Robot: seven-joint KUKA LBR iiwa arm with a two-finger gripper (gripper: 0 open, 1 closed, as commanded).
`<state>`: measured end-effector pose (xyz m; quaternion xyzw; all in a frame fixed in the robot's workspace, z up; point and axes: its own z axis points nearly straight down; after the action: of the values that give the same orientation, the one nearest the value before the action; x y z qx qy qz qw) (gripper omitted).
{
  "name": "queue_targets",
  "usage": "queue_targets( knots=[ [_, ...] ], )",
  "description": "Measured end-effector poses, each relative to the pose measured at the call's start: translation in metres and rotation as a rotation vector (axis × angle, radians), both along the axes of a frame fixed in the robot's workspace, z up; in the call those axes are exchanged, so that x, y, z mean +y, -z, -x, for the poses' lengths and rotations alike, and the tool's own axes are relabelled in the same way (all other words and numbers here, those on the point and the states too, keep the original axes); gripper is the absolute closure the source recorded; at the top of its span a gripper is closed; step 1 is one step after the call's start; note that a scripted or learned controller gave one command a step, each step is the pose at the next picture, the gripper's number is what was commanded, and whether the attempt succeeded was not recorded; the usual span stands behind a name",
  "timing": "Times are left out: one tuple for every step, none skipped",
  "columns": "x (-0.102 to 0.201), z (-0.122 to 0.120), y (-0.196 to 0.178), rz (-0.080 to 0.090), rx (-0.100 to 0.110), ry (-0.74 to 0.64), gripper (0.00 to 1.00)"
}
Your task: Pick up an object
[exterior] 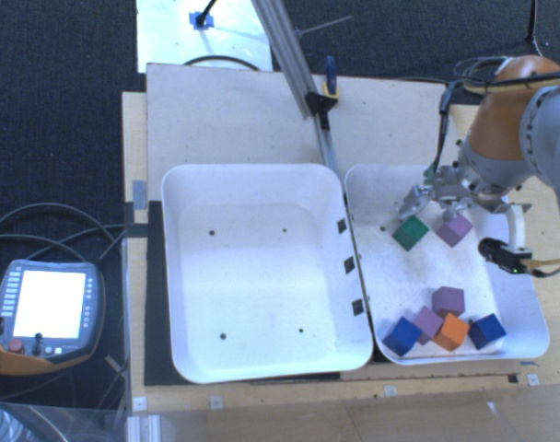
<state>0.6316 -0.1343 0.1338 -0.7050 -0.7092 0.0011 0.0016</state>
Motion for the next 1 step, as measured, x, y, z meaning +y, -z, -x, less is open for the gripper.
queue_targets(
  knots=[
    [0.0006, -0.0004, 0.0453, 0.0, -0.003, 0.002, 0.0]
  ],
)
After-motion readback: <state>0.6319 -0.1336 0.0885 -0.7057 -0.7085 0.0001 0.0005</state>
